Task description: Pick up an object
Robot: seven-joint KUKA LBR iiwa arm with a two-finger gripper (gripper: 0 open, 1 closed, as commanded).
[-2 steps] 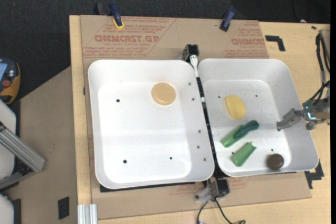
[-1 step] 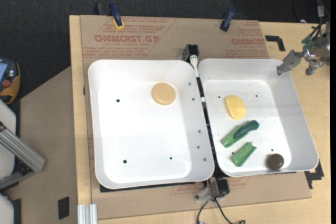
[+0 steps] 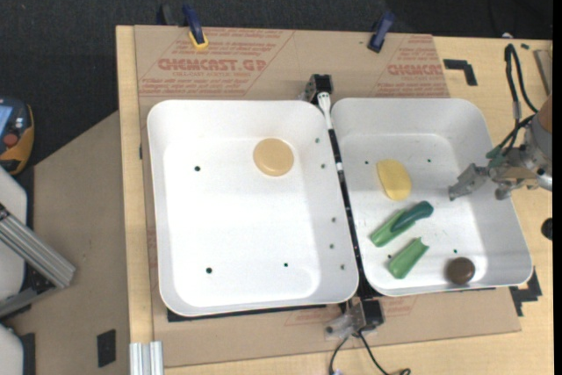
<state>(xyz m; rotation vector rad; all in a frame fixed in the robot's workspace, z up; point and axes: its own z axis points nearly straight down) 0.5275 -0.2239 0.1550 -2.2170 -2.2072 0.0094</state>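
While two-finger gripper (image 3: 463, 186) hovers at right bin's (image 3: 439, 114) right edge, finger state indiscernible: nearest target, yellow oblong block (image 3: 394, 179), lies mid-bin. Advise centring above block, descending vertically, avoiding green curved piece (image 3: 400, 222) just below.

Two white bins (image 3: 176, 189); one tan round disc (image 3: 274, 157), one yellow block (image 3: 394, 179), two green pieces (image 3: 400, 222), one brown ball (image 3: 460, 270); two blue clamps (image 3: 194, 27).
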